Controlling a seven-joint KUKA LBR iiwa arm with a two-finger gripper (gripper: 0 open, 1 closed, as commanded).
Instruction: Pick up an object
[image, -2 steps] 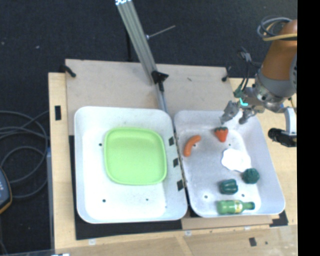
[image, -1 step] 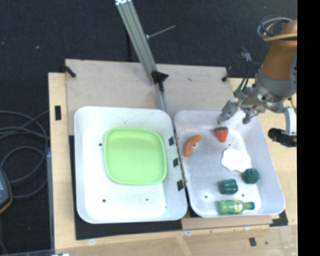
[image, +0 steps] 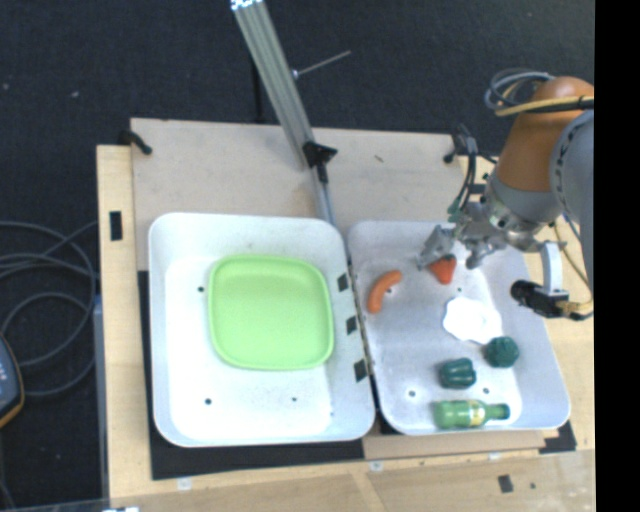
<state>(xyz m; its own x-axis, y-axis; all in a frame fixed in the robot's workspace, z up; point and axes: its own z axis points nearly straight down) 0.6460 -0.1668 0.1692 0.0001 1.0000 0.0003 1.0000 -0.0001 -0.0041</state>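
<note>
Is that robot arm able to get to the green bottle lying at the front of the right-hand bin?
Probably yes. The green bottle lies in the open near the bin's front edge with nothing over it. The gripper hovers at the far end of the same bin.

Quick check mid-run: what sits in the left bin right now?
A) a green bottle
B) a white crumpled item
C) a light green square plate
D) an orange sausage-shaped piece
C: the light green plate lies flat in the left bin, while the bottle, orange piece and white item are all in the right bin.
</note>
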